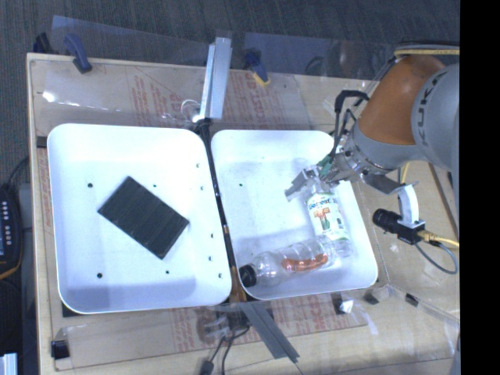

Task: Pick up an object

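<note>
Over the right white bin (234,209), the gripper (306,181) hangs low above a white-labelled clear plastic bottle (328,219), its grip impossible to tell; nothing looks lifted yet.

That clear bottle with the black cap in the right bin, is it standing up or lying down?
Lying down. The clear bottle rests on its side along the near wall of the right bin, with its black cap pointing left.

Grey arm (437,116) with broad orange band, black cable looping at wrist, small metallic gripper (312,176)
</note>
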`<state>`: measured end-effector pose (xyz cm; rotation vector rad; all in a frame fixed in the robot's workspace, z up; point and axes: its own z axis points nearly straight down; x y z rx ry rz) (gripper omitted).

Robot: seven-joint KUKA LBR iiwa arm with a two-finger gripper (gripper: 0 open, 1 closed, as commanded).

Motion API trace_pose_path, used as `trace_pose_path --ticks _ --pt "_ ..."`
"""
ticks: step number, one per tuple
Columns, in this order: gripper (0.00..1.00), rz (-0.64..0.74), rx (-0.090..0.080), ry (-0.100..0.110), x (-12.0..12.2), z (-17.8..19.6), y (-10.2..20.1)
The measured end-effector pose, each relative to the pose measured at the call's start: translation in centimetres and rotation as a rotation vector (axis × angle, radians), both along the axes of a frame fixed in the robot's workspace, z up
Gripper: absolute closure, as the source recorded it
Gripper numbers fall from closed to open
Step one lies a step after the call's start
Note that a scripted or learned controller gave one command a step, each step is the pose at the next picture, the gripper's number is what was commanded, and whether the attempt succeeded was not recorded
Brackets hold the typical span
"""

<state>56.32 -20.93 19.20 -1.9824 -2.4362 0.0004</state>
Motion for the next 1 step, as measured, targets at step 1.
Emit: trace_pose_path --ticks 1 --pt "0.0 -0.066 -0.001 0.0 0.31 4.47 2.27"
